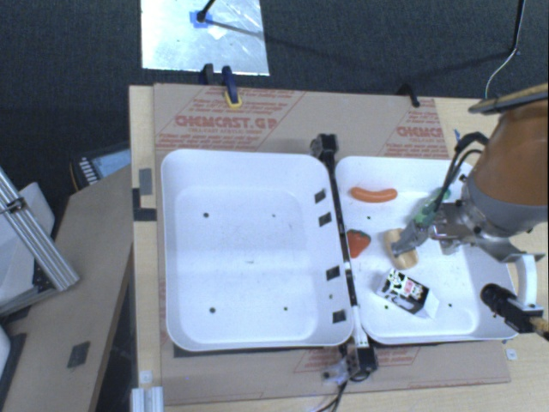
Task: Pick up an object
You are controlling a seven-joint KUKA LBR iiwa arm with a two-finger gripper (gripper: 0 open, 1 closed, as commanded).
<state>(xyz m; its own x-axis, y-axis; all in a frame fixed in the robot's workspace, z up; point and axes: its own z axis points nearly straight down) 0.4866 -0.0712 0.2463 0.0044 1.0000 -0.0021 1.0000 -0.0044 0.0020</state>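
The right bin (463,320) holds an orange sausage-shaped piece (374,194) near its far edge. A small red piece (358,243) lies by the divider, and a black-and-white box (406,293) sits toward the front. A tan object (400,247) lies in the middle of this bin. My gripper (415,237) reaches in from the right and is down right at the tan object, touching or just above it. A green part shows on the wrist (427,214). The arm's body hides the bin's right side.
The left bin (249,256) sits beside it, across a black-clipped divider (336,230). Both bins rest on a cardboard sheet (232,118). A shiny metal plate (204,24) lies beyond the bench, and a metal frame (34,239) stands at left.
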